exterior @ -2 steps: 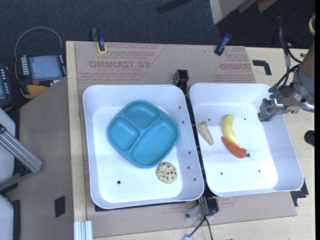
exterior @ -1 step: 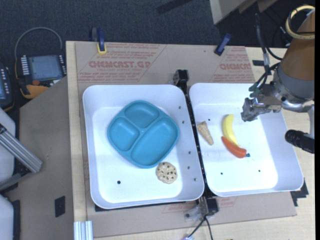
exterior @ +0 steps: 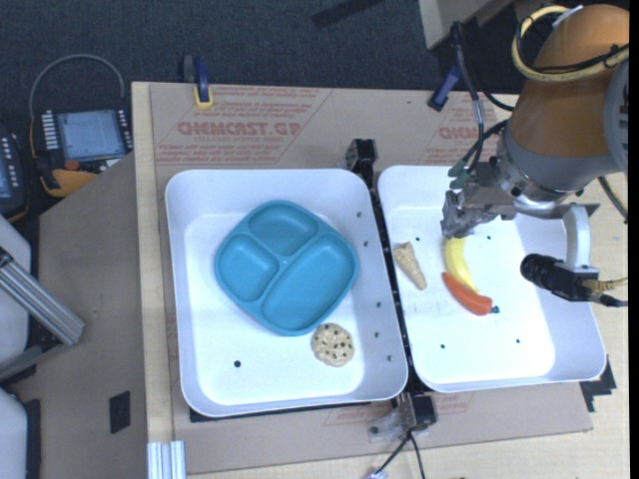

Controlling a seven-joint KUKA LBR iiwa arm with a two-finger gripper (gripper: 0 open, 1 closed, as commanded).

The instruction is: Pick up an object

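The tabletop is covered with a brown cardboard sheet that carries red printed letters. A small yellow and blue clamp grips its far edge at the left. Behind and around it lies a dark blue-grey carpet floor. At the far left a handheld control pendant with a lit screen rests, with a grey cable looping over it. A metal profile bar crosses the left edge.
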